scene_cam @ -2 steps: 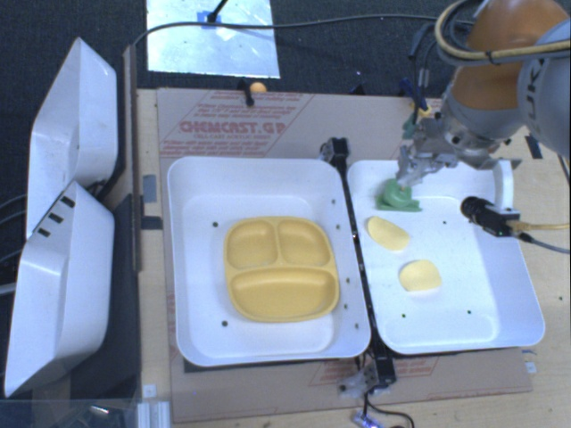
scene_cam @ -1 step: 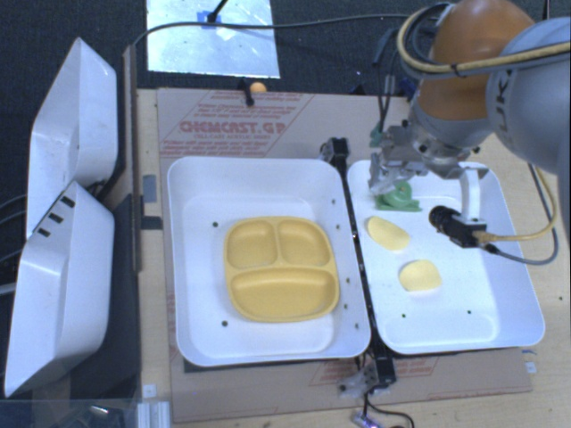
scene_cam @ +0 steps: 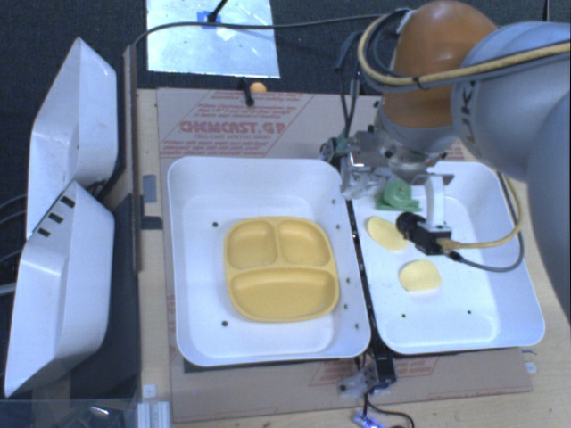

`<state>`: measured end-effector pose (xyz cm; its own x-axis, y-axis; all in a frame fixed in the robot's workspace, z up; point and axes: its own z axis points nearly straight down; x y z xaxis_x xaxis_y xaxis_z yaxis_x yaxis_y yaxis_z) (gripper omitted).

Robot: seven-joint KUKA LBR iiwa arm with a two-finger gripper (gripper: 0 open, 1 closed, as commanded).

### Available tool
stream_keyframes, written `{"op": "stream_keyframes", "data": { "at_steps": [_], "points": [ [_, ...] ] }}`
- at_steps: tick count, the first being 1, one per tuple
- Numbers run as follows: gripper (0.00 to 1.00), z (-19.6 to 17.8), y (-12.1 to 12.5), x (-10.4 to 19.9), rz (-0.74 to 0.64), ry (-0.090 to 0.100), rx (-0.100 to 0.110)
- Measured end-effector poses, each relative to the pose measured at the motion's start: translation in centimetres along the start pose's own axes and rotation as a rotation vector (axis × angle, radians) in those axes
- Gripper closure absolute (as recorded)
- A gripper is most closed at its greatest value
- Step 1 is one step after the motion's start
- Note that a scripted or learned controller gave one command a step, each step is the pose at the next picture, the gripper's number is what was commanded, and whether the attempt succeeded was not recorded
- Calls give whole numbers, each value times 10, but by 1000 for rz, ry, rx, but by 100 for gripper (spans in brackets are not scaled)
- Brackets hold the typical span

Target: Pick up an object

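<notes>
The arm reaches in from the upper right and its gripper (scene_cam: 385, 184) hangs low over the back left of the right bin (scene_cam: 500, 315). A green object (scene_cam: 393, 194) sits right under the gripper, partly hidden by it. Two pale yellow pieces lie in the same bin: one (scene_cam: 384, 233) just in front of the gripper, the other (scene_cam: 419, 276) nearer the bin's middle. A yellow divided tray (scene_cam: 280, 267) lies in the left bin (scene_cam: 192, 203).
A black cable end with a yellow hose (scene_cam: 425, 234) hangs from the arm over the right bin, beside the nearer yellow piece. White covers (scene_cam: 62, 212) stand at the far left. A small orange ball (scene_cam: 258, 87) rests behind the bins.
</notes>
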<state>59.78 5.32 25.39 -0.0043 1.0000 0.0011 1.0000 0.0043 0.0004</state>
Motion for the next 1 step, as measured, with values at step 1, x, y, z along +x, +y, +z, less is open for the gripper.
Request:
{"op": "stream_keyframes", "data": {
  "at_steps": [1],
  "points": [
    [100,23,-15,37,1,-1,2]
  ]
}}
